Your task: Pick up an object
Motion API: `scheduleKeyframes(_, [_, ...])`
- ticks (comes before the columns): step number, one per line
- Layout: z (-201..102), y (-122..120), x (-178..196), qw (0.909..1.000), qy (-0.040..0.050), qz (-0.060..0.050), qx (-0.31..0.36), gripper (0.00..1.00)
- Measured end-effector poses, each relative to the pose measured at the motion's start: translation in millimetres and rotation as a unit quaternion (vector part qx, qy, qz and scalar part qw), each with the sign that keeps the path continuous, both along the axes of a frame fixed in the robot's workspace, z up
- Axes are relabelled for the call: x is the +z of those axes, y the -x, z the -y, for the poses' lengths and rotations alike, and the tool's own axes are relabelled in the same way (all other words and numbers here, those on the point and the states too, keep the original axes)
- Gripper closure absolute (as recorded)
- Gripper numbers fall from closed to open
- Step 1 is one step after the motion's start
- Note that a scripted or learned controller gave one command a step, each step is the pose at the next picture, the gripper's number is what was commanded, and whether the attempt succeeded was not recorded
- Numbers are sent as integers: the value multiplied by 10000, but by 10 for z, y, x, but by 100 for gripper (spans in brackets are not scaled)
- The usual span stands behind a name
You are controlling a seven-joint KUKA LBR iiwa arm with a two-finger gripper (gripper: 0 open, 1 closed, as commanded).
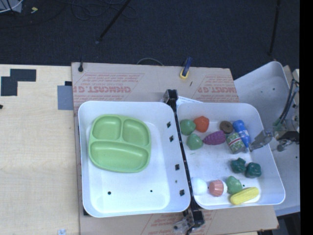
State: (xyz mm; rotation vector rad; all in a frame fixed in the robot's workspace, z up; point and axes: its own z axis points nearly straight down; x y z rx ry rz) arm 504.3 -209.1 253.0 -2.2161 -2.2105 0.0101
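along the near edge of the right bin (pixel 272 146), toward its near right corner: yellow corn (pixel 243 196), with a pale green piece (pixel 234 184), pink cup (pixel 215 188) and white ball (pixel 199 185) strung out leftward, all lying loose as if tipped in, no stacking. just beyond, two dark green pieces (pixel 245 167) side by side, apart from the rest, so probably easy to reach. at the bin's right edge, the gripper (pixel 261 140) reaching in low over the rim, tip just beside the printed can (pixel 234 142) and the blue bottle (pixel 241 131); parted or together, cannot tell, and nothing seen held. likely target there: can or bottle, though touching each other, so a risk of nudging one while closing on the other. farther left, purple piece (pixel 214 138) and two green pieces (pixel 190 133) near the divider. toward the far edge, orange-red piece (pixel 201 124) and brown ring (pixel 226 127). in the left bin (pixel 127 195), green divided plate (pixel 119 143) lying flat toward the far left corner, out of the way. task judged not yet done.
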Motion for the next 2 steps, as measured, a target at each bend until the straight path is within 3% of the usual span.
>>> scheduleKeyframes(1, [2,-21,58,10000,12,51,11,0])
scheduleKeyframes(2, [-61,-23,-386,10000,3,30,19,0])
